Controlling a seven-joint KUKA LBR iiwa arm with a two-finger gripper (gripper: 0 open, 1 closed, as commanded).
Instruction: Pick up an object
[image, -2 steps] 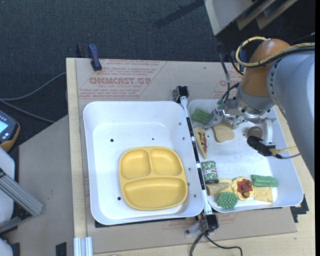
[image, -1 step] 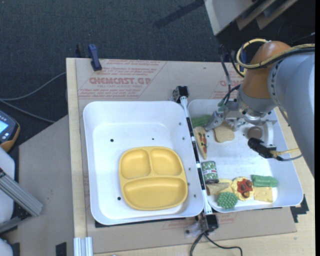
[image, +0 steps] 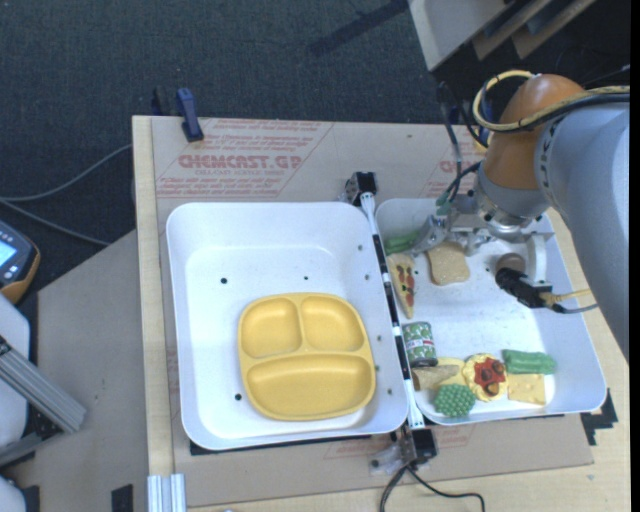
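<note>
The big grey arm with its orange band (image: 530, 110) leans in over the right-hand shallow white bin (image: 580, 385), wrist bent down so that the two-finger gripper (image: 452, 232) hangs near the bin's far end, close above a tan, bread-like slice (image: 448, 266). Whether it is apart, together or clamped on something I cannot tell from here; the tip is lost among cables and metalwork. My guess is that it is posed low like this for a try at whatever lies under it.

The left-hand white bin (image: 200, 250) holds one thing, a yellow plastic plate with three compartments (image: 305, 355), sitting toward the near side, nothing on it.

The right bin carries the pickable toys, so the task's object is somewhere in there. Along its left wall lies a pizza-like slice with red spots (image: 403, 284), and a green leafy piece (image: 403, 241) sits just beyond it. Nearer me are a small green-labelled can (image: 419, 343), a round cluster of green peas (image: 454, 401), a yellow-and-red flower-shaped piece (image: 485, 376), and a green strip on a yellow wedge (image: 528, 373).
</note>
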